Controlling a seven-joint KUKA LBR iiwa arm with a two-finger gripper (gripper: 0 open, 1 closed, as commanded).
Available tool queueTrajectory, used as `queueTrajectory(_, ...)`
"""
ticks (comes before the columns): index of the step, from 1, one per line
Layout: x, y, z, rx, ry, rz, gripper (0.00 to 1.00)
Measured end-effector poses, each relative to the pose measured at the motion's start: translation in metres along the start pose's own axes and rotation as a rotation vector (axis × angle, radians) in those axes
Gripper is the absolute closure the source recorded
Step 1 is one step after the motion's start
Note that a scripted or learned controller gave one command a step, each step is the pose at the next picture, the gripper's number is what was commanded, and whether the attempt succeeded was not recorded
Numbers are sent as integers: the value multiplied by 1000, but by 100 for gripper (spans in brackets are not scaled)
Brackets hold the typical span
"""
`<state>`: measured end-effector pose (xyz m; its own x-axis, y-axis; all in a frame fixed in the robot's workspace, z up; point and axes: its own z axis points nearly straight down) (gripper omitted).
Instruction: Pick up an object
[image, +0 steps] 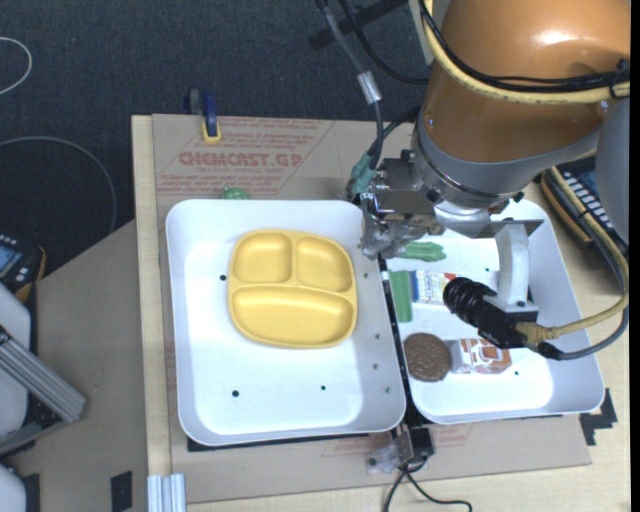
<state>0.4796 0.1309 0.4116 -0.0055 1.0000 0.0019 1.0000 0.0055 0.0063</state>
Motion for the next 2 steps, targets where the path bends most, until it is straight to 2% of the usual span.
queueTrajectory(1,-2,0,-9,1,-2,3,100)
queueTrajectory(2,76,0,-53,0,2,-3,100)
